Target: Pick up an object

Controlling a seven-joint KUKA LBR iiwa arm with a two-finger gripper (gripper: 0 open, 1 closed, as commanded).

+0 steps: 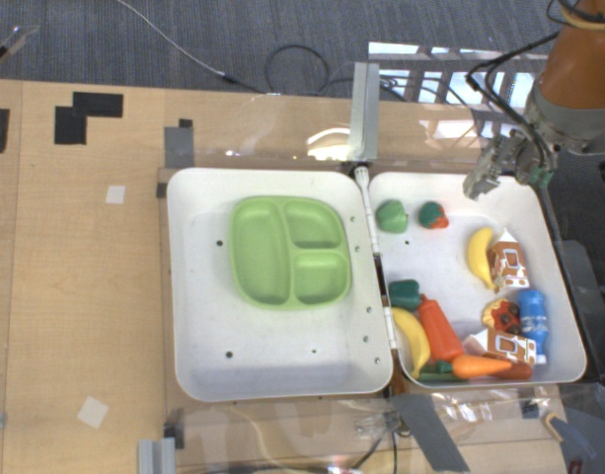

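Note:
My gripper (509,178) hangs over the back right corner of the right bin (450,255), open, with nothing between its fingers. Below it lie a yellow banana (480,256) and an orange-and-white carton (506,265). A round green item (391,215) and a red item with a green top (432,215) sit at the bin's back left. In the front part are a blue bottle (532,321), a carrot (485,366), an orange-red bottle (440,329), a second banana (413,336) and a dark green piece (404,290).
The left bin (208,344) holds a green divided plate (289,251). A metal post (364,112) stands behind the rim between the bins. Cables and a metal frame (450,82) lie behind the right bin.

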